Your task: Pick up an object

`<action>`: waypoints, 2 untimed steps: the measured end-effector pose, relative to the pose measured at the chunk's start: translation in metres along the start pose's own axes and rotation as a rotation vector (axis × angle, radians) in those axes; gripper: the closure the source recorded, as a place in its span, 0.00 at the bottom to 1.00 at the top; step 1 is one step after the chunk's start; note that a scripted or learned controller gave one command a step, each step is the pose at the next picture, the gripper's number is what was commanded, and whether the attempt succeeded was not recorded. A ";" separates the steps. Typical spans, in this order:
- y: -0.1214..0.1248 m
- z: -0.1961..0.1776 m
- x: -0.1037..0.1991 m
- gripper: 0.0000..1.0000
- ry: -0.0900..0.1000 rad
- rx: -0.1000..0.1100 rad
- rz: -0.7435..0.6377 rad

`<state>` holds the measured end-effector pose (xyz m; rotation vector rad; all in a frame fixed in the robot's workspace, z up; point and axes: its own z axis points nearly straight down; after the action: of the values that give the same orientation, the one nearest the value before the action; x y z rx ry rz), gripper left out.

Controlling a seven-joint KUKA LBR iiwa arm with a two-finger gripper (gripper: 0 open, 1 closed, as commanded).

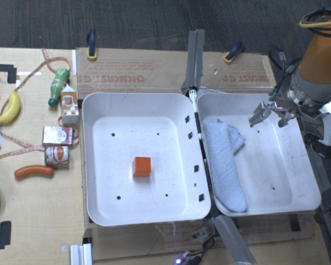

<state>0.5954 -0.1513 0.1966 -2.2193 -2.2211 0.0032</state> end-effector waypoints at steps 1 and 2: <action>-0.012 0.104 0.023 0.00 0.000 -0.003 0.167; -0.006 0.104 0.038 0.00 -0.001 -0.003 -0.121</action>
<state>0.5890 -0.1130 0.0926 -2.0826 -2.3540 0.0007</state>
